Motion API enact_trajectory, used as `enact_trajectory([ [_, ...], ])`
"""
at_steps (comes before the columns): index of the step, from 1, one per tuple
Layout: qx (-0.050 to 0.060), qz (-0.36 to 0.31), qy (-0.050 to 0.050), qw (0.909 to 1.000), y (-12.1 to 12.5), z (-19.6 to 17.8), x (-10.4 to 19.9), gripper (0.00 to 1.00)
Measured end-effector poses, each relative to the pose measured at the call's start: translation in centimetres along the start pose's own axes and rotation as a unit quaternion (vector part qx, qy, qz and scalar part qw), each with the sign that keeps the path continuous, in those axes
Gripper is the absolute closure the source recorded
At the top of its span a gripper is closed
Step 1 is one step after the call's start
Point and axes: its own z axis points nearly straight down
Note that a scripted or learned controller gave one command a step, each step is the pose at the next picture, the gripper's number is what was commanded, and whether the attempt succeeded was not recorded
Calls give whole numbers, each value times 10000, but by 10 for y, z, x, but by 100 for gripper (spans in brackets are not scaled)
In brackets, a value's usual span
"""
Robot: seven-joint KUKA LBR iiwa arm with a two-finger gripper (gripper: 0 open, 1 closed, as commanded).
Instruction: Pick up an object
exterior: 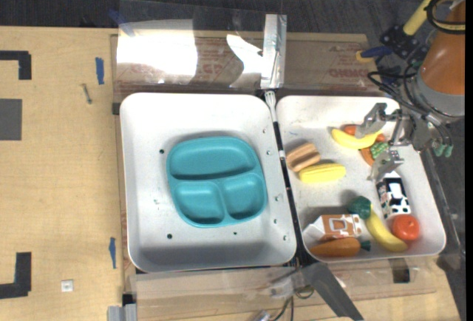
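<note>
Pincer [386,136] spread wide, holding nothing, above the toy banana [352,137] in the right bin [436,234]

Grey arm [436,101] w/ orange band, black cables

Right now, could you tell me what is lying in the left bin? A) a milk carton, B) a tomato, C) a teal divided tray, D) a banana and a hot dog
C: the teal divided tray lies alone in the left bin, while the toy foods sit in the right bin.
</note>
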Motion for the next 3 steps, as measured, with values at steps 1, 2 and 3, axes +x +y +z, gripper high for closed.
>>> enact_trajectory([
  [1,6,1132,-35,9936,-3,118,-58,0],
  [2,0,1332,2,9911,16,130,-49,0],
  [3,-1,1392,-7,9903,44,130,11,0],
])
